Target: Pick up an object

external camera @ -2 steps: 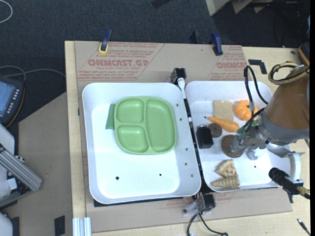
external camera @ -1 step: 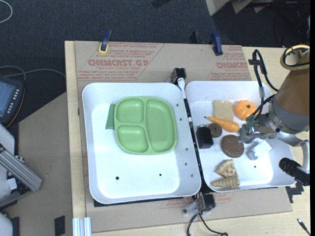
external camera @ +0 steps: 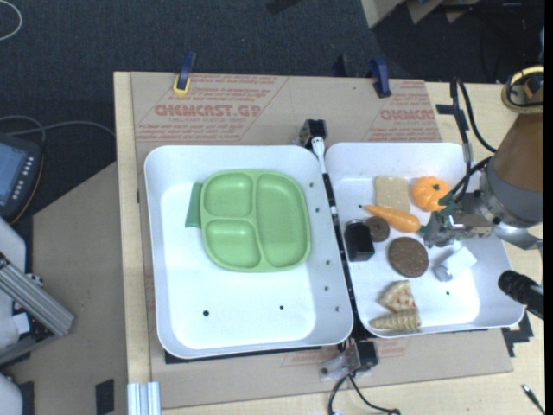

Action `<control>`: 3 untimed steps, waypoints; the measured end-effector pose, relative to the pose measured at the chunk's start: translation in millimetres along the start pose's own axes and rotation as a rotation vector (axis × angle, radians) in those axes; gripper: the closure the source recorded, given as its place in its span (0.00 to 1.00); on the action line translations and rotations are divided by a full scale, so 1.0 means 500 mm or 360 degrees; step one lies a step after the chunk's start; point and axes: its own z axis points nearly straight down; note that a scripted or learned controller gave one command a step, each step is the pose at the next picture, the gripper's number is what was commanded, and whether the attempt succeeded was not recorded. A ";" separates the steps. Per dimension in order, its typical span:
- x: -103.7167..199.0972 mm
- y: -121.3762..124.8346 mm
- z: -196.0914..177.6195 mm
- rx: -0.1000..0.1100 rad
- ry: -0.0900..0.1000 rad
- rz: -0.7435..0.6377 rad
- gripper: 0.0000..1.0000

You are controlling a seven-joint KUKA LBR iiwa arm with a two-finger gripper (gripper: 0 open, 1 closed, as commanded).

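Two shallow white bins on bench | left bin (external camera: pixel 173 318): one green three-compartment plastic tray (external camera: pixel 256 219) | right bin (external camera: pixel 484 314): one glossy carrot (external camera: pixel 393 217), one orange pepper (external camera: pixel 426 192), one beige slab (external camera: pixel 391 192), one brown disc (external camera: pixel 407 256) | hand (external camera: pixel 442 228) beside carrot tip, finger spread cannot be told

Robotics lab test station, not a home or kitchen. The bench (external camera: pixel 259 102) is a bare board printed with a supplier's name, held by blue clamps (external camera: pixel 378 76) at its far edge, over dark carpet (external camera: pixel 130 15). Loose cables (external camera: pixel 69 128) and aluminium framing (external camera: pixel 34 296) lie alongside; two white bins (external camera: pixel 173 318) are joined by black brackets.
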 end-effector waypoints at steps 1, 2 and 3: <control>0.112 -0.004 0.022 0.0012 0.0008 -0.0007 1.00; 0.216 -0.004 -0.012 0.0003 0.0004 -0.0007 1.00; 0.277 -0.010 -0.018 0.0004 0.0004 -0.0004 1.00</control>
